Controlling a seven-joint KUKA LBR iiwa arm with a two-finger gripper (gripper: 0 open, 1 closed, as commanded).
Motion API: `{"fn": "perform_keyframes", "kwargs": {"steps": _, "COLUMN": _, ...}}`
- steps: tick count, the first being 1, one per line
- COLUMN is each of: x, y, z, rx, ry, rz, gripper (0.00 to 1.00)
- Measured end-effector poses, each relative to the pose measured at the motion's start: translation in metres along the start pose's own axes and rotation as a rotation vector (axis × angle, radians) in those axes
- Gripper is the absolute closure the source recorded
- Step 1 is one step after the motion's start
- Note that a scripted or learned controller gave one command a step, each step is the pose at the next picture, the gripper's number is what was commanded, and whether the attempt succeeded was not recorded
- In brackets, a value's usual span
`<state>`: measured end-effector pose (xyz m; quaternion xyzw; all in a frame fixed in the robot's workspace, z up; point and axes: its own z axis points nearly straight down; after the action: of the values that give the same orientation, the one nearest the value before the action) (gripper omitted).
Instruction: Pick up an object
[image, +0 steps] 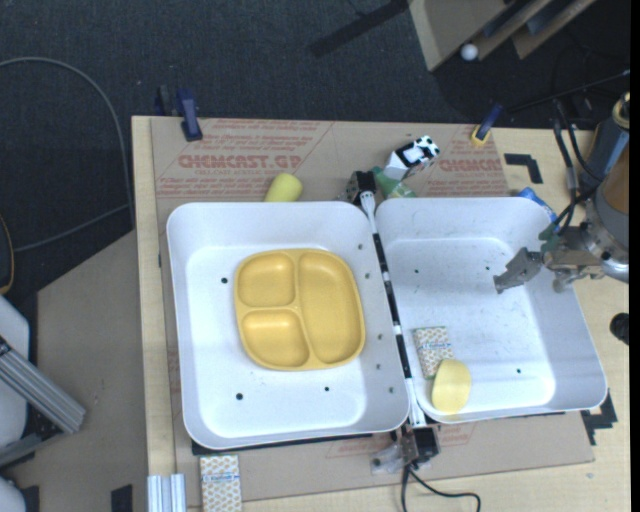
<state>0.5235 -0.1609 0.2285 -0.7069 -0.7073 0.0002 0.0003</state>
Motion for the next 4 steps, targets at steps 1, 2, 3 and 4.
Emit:
{"fn": "perform_keyframes", "kwargs": {"steps": 1, "x": 0.070, "y": -0.003, "z": 0.131, "rx": -0.002, "ry": 0.001, "rz": -0.001, "gripper": 0.00}}
{"fn": "perform_keyframes", "kwargs": {"steps": 2, "x": -0.012, "y": 0.024, "z": 0.144, "rx": -0.002, "ry": -0.002, "rz": 0.001, "gripper": 0.00}}
{"fn": "perform_keyframes", "kwargs": {"steps": 3, "x": 0.057, "y": 0.077, "z": 0.144, "rx": -0.003, "ry": 0.001, "rz": -0.002, "gripper": 0.00}}
{"fn": "perform_keyframes", "kwargs": {"steps": 4, "x": 0.121, "y": 0.128, "z": 0.043, "rx": -0.004, "ry": 0.000, "rz": -0.002, "gripper": 0.00}}
